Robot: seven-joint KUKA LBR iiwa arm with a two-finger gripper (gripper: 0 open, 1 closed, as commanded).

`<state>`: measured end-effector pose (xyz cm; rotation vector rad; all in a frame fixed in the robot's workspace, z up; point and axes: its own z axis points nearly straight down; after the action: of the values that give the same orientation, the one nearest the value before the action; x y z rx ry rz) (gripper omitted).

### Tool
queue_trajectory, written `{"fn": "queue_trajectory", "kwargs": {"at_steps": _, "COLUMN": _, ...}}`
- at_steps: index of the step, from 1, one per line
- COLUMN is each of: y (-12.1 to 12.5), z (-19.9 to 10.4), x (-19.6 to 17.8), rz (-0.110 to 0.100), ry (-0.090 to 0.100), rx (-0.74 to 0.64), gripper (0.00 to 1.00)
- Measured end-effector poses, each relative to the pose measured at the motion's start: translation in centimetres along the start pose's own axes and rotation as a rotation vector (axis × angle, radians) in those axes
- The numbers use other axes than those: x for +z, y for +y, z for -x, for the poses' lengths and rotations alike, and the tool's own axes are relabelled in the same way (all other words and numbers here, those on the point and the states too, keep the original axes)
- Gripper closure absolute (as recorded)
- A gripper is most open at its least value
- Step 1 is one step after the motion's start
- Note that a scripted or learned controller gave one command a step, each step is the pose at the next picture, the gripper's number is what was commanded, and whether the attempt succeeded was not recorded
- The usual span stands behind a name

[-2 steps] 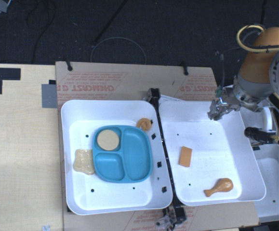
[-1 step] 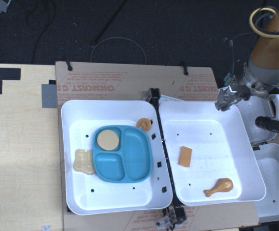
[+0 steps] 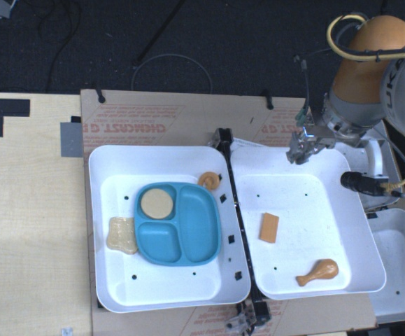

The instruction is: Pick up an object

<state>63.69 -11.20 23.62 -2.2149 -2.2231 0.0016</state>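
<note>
I'm looking down at a robotics lab: two white bins (image 3: 110,166) clamped on a cardboard-lined desk (image 3: 27,208), loose cables (image 3: 167,65) across dark carpet, an industrial arm (image 3: 366,61) reaching in.

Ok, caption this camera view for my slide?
Gripper poised over right bin holding orange block and drumstick; blue tray in left bin.

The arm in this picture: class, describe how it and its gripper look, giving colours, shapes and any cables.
The arm has a rounded orange band above a grey wrist. A pale yellow cable loops beside the orange part. The gripper is small, dark grey metal, with thin wires running up from it.
</note>
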Motion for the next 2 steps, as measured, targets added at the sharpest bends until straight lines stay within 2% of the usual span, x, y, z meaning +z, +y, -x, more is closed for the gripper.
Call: {"fn": "queue_trajectory", "kwargs": {"at_steps": 2, "y": 0.6, "z": -10.0, "x": -1.0, "rz": 0.002, "ry": 0.000, "rx": 0.000, "gripper": 1.00}}
